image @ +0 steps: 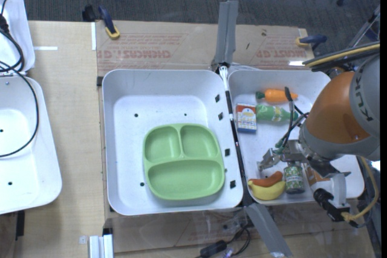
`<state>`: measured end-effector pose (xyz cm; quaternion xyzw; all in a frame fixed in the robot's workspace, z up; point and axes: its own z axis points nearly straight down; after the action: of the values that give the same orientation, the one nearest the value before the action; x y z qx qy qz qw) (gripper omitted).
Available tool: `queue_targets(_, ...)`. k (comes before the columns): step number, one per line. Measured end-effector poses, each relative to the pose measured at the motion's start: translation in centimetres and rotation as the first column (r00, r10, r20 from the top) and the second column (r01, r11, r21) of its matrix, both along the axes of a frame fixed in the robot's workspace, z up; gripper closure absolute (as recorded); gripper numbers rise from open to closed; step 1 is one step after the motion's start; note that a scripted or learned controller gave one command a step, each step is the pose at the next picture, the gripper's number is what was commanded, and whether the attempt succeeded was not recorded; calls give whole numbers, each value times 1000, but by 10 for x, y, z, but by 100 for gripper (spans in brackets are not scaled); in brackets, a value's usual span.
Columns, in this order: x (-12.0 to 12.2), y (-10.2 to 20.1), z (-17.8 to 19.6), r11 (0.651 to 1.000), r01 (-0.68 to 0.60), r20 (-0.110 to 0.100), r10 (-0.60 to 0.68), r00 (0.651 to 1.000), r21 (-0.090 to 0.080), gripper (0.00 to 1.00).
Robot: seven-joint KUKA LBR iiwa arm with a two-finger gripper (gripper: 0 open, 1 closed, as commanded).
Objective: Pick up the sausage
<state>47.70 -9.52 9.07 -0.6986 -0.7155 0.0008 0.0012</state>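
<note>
Low at the frame's lower right, the sausage lay in the right bin, touching the banana. Just above it the tool hovered, seemingly lining up; whether spread or pressed together, I could not tell.

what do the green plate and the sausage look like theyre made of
Green plate: most likely moulded plastic, going by its even light green colour, rounded dividers and soft matte sheen.

Sausage: looks like a plastic or rubber toy, smooth and evenly red-orange with a faint gloss. It is too small in the view to tell which.
</note>
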Motion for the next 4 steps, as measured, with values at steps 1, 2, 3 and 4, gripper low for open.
queue_targets(1,0,1,0,1000,6,1,-6,1000,0,0)
queue_targets(2,0,-2,0,1000,-12,0,12,1000,-1,0)
queue_targets(3,0,-3,0,1000,-30,0,30,1000,0,0)
queue_targets(4,0,-3,0,1000,-31,0,31,1000,0,0)
